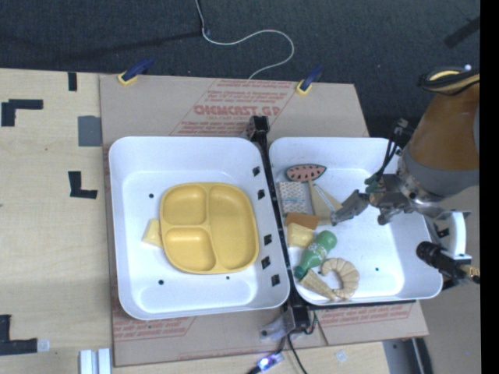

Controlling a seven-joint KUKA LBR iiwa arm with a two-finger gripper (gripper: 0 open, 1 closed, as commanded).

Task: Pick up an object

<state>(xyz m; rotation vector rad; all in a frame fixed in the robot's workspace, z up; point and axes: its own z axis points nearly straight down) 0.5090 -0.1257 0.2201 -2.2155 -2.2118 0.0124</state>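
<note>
Nearest the camera, a cardboard sheet (234,100) with red lettering lies on the pale wooden bench (47,209), which bears black tape marks. The sheet carries both white bins.

Right bin (390,283): the pickable objects crowd against its left wall. From near to far they are a cream wedge (316,285), a curled tan croissant-like toy (341,275), a green bottle-shaped toy (316,252), a yellow block (300,233) touching an orange piece (304,220), a grey mesh-patterned card (292,197) and a watermelon-slice toy (306,172).

My claw (347,209) hangs over the middle of this bin, just right of the heap and above the green toy. Whether it is wide or narrow I cannot tell, since its tip is small and blurred against the white floor. Nothing is visibly held in it. My wrist (444,146) hides the bin's right wall and is cut off at the frame edge.

Left bin (125,154): a yellow divided plate (209,227) partly covers a pale yellow piece (151,231), whose shape is unclear.

Beyond the bins, two blue-and-yellow clamps (136,70) pinch the cardboard's far edge. A white cable (249,37) loops over the dark floor (78,14).
</note>
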